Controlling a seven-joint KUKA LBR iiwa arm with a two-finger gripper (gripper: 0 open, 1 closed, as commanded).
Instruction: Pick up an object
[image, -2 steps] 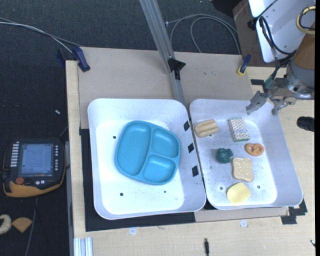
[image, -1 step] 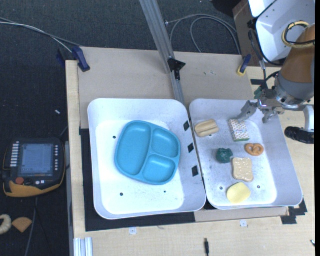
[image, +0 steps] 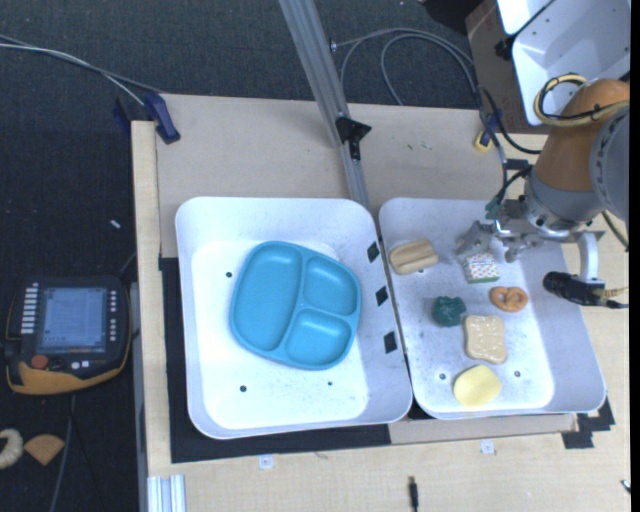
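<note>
Your claw hangs low over the far part of the right bin, with the small speckled white block just beneath it. You cannot tell from this angle how wide the claw stands, nor whether it has hold of anything.

That speckled block is the likeliest thing to take. It looks small, light and probably soft, like a play-food piece, so it should give a little and not slip much. Close across its short sides, square to the edges.

Its neighbours crowd it. The tan bread-roll shape lies toward the bin's left wall, the little brown pretzel sits just beside the block on the near right, and the dark green lump is near the bin's middle. The toast slice and the yellow piece lie toward the near edge. All look light and toy-like; the pretzel's ring and the lump's bumps would be awkward to pinch.

The blue divided plate fills the left bin's middle.
</note>
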